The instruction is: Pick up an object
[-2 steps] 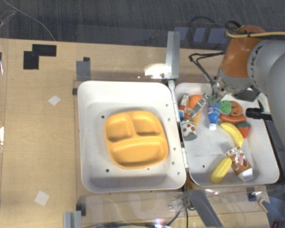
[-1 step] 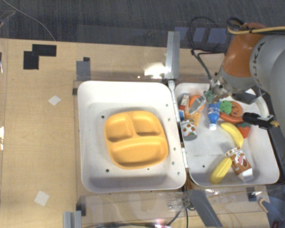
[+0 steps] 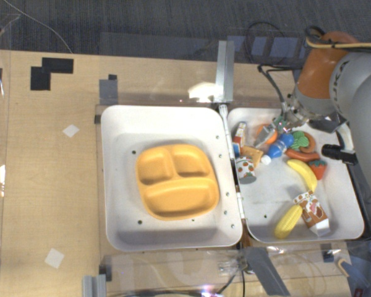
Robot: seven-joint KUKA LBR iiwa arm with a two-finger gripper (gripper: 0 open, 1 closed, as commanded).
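The right bin (image 3: pixel 343 224) holds a heap of small toys. A blue bottle (image 3: pixel 278 146) lies beside an orange-and-green piece (image 3: pixel 304 142), with a red bottle (image 3: pixel 238 136) and a printed cup (image 3: pixel 245 169) to the left. Two yellow bananas lie toward the front, one (image 3: pixel 303 173) in the middle and one (image 3: pixel 289 220) near the front. A small brown-and-white carton (image 3: pixel 313 211) rests against the front banana. My gripper (image 3: pixel 284 122) is low over the back of the heap, just above the blue bottle, and the grey wrist hides its tip.
In the left bin (image 3: pixel 117 228) lies a yellow divided tray (image 3: pixel 173 181). A metal post (image 3: pixel 225 67) stands at the back between the bins. The arm's grey link and orange band (image 3: pixel 324 67) overhang the right bin's back right corner, with cables trailing behind.
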